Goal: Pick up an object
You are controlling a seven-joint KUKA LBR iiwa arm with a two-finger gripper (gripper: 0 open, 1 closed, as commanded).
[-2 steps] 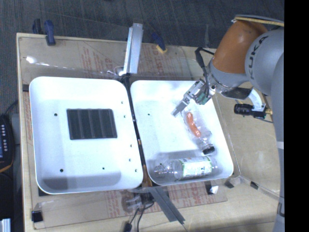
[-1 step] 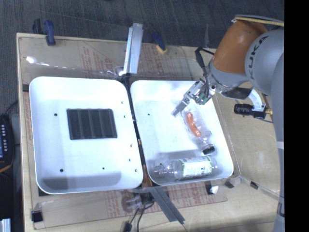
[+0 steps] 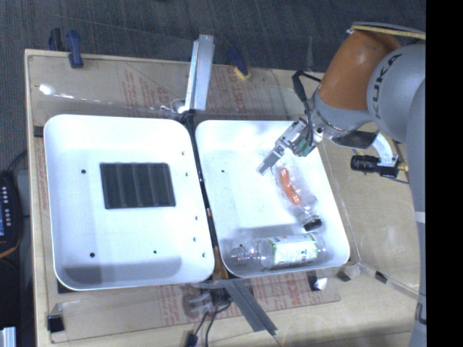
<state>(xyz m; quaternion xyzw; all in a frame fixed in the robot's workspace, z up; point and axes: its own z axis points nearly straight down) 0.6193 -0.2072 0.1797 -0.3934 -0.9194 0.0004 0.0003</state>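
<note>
— Where's the gripper [image 3: 269, 162]?
— Over the right bin [image 3: 239, 194], toward one o'clock; whether it's open, I cannot tell.
— The objects?
— Small bottle [image 3: 296, 194] at three o'clock; large clear bottle [image 3: 278, 252] along six.

The grey arm [image 3: 405, 85] comes in from the right side. It has an orange band [image 3: 351, 67] just above the wrist. The arm bends down and to the left. The hand [image 3: 269, 163] sits at its end, low and tilted, pointing down to the left. Its two thin fingers [image 3: 275, 157] lie close side by side.
</note>
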